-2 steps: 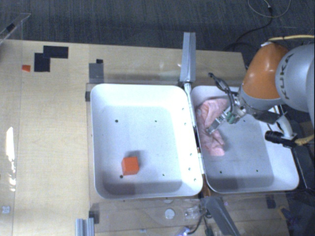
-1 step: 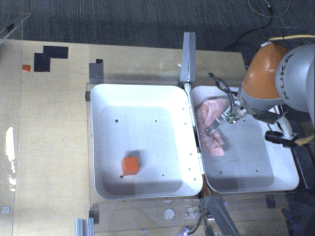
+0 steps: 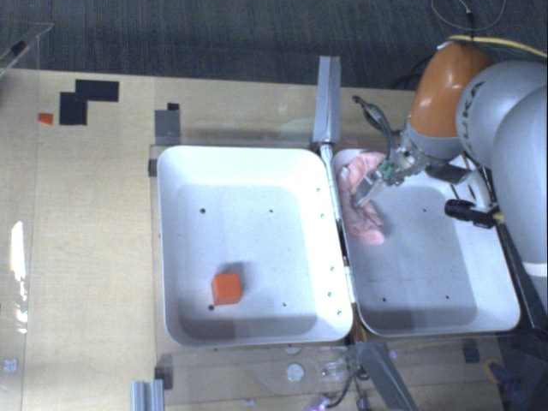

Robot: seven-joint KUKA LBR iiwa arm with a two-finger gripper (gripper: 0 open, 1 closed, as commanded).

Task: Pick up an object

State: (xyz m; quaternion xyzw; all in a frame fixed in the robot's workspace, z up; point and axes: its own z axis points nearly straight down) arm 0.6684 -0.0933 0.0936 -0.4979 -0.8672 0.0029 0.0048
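A soft pink object (image 3: 363,202) lies crumpled in the far left corner of the right bin (image 3: 445,315), against the wall between the bins. My gripper (image 3: 372,187) reaches down onto its upper part from the right, right over the pink material. A small orange cube (image 3: 227,288) sits in the left bin (image 3: 240,169), near its front left, far from the gripper.
The grey arm with its orange band (image 3: 445,84) fills the upper right and overhangs the right bin's far side. A grey post (image 3: 327,101) stands behind the divider between the bins. Black markers (image 3: 86,99) lie on the bench at far left.
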